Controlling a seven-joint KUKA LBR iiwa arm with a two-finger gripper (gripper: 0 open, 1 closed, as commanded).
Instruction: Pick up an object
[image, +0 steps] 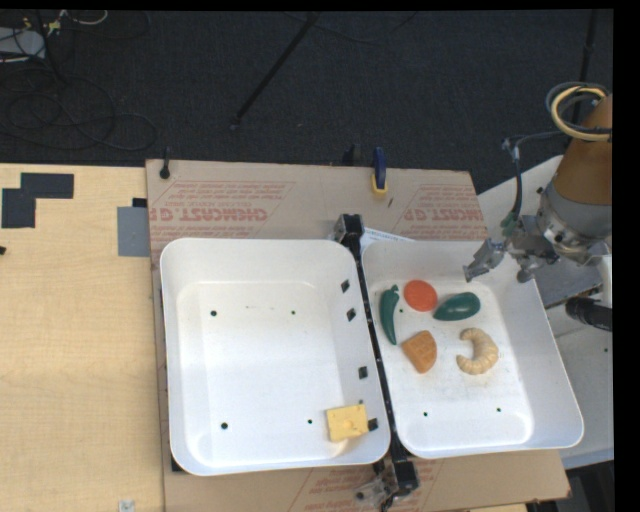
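The right bin (540, 400) holds several small objects. A dark green chili (388, 313) lies by its left wall, with a red-orange tomato (420, 295) and a dark green oval piece (457, 307) to its right. In front of them lie an orange bread piece (421, 351) and a pale croissant (478, 352). A yellow block (347, 422) sits in the near right corner of the left bin (200, 300). My gripper (505, 264) hangs above the right bin's far right corner, open, with nothing between its fingers. It is up and to the right of the green oval piece.
A black divider clamp (365, 330) runs between the two bins. Cardboard (260, 200) lies under them, with a blue-and-yellow clamp (379, 172) at its far edge. The wooden benchtop (70, 350) stretches left. Cables hang by the arm's wrist (580, 180).
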